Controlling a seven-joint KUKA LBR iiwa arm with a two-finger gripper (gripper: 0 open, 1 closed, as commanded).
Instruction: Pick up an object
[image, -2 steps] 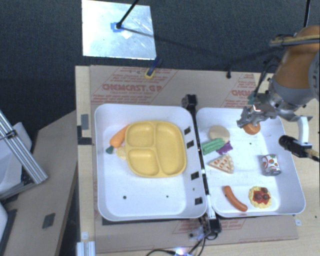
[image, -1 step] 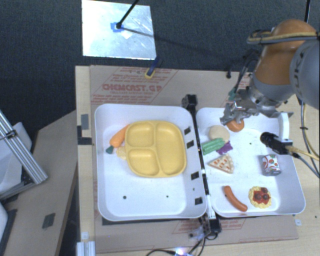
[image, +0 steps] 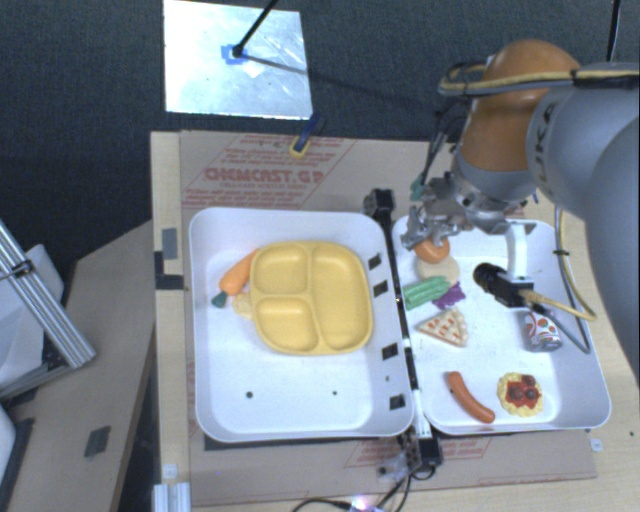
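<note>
Orange and small, the round toy (image: 432, 250) beneath the gripper (image: 432, 232), just beyond the pizza slice (image: 445, 327), looked light and slippery, best pinched across its middle; gripper opening untellable.

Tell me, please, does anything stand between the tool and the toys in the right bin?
Nothing visible does. The tool sits low over the right bin's far left corner, right at an orange piece on a cream round. The green pod and pizza slice lie nearer the camera.
</note>
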